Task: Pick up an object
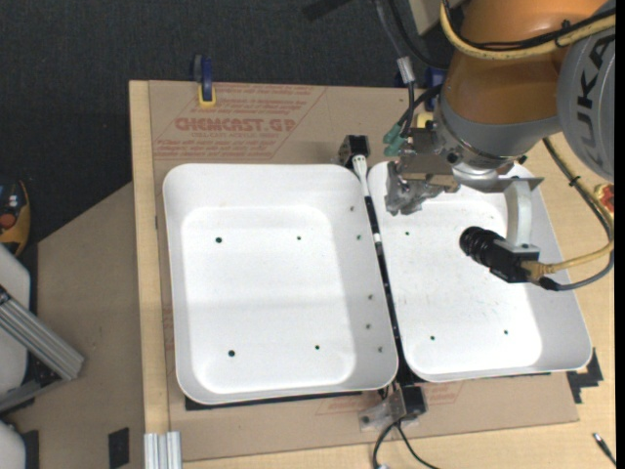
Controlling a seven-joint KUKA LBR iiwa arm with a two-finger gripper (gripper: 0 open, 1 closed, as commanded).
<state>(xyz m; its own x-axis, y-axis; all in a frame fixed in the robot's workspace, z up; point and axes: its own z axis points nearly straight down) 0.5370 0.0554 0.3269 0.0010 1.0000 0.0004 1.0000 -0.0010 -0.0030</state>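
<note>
1st, noticing the right bin (469,325) lying on the table (244,115), and touching the left bin (264,291) along 1 long edge. Seeing the hand (403,195) hanging low over the right bin's far-left corner, beneath the grey and orange arm (508,76) reaching in from beyond the right bin's right side. Failing to tell the hand's state, apart or together, from this angle. Spotting 1 black cylinder (491,250) with a yellow hose (576,262), hanging off the arm above the right bin's middle. Failing likewise to place the task's thing relative to the right bin.
</note>
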